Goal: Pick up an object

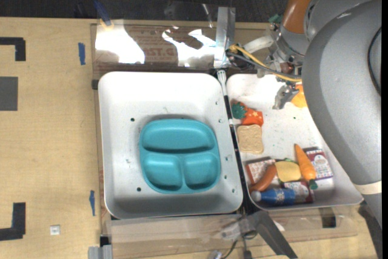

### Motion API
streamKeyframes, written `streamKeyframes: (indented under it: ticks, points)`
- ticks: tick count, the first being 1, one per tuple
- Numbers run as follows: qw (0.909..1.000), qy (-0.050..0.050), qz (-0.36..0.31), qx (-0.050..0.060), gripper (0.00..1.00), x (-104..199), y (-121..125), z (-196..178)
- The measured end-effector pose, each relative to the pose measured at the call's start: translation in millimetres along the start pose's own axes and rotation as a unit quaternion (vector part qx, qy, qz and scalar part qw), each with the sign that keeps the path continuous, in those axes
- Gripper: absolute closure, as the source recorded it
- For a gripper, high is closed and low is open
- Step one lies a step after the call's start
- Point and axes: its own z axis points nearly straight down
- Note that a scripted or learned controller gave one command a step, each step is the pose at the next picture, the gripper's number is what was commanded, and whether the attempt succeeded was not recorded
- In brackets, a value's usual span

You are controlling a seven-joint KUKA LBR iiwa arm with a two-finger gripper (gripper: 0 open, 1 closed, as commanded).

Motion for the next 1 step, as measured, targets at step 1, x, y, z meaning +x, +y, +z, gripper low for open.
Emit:
streamKeyframes:
  ticks: [1]
  points:
    - [1.0, -0.005, 0.0, 0.001, 0.0, 2.7, -39.6, 5.0]
